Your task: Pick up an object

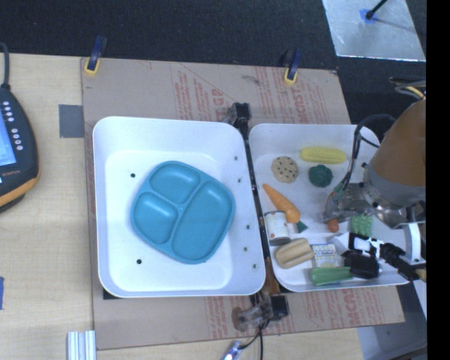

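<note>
At the frame's lower right, our pincer point(343, 210), whether apart or together we cannot tell, hangs over the right bin point(307, 282); we should descend squarely onto the nearby carrot point(281, 202).

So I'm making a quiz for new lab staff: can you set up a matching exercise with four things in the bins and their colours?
Things:
1. plate
2. carrot
3. corn
4. cookie

Colours:
A. yellow
B. tan with dark specks
C. blue
D. orange

Pairs: 1-C, 2-D, 3-A, 4-B
</note>
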`<state>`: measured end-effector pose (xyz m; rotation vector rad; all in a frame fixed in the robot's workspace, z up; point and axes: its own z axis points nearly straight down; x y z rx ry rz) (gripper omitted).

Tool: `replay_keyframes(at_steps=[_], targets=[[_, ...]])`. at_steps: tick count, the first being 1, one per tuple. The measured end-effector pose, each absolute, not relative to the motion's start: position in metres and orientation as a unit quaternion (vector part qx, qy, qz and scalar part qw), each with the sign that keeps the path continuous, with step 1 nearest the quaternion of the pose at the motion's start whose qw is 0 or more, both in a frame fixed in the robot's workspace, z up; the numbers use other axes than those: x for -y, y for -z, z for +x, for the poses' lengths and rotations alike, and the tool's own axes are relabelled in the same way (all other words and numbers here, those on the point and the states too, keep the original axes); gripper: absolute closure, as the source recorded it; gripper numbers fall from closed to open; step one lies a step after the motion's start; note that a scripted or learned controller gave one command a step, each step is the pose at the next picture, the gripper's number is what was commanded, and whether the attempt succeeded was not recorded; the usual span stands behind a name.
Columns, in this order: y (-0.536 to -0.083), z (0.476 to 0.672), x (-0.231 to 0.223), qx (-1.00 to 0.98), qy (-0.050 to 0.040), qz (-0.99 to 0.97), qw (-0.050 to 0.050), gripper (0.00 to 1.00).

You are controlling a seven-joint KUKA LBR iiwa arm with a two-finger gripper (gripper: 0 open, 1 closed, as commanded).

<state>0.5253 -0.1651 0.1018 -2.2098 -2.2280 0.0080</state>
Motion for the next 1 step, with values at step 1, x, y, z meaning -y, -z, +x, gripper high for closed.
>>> replay_keyframes(at_steps=[1], targets=[[-0.1441, 0.5609, 0.1234, 0.71, -0.0015, -0.705, 0.001, 1.0]])
